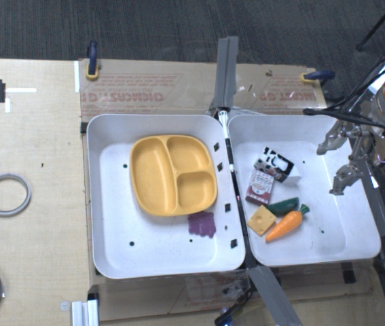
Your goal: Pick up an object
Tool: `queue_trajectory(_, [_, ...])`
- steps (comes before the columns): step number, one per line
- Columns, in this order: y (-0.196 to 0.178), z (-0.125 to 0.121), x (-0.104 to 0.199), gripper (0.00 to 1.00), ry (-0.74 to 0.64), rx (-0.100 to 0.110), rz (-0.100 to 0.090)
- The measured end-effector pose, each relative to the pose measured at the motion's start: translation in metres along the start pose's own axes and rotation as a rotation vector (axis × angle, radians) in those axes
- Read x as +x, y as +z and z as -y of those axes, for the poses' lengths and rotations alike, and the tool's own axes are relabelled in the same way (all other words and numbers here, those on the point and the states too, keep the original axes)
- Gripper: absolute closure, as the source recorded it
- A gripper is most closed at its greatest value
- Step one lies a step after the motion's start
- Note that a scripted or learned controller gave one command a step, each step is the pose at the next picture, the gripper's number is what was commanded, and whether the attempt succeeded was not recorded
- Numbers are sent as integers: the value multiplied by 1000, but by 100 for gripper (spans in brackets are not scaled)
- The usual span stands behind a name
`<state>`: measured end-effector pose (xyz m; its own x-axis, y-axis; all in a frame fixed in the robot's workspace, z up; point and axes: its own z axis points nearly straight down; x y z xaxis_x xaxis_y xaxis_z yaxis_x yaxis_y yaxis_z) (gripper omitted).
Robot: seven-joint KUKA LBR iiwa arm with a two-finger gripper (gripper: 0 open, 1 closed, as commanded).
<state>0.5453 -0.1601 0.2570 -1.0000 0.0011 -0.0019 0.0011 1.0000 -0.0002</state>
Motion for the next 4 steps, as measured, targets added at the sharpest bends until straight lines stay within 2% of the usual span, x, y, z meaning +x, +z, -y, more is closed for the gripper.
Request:
queue_trajectory(1, [61, 30, -88, 0, 477, 2, 2])
queue_trajectory(2, [141, -17, -96, 0, 732, 1, 12])
queue_trajectory(3, [150, -13, -104, 0, 635, -5, 19])
queue_trajectory(4, [129, -55, -84, 0, 934, 2, 0])
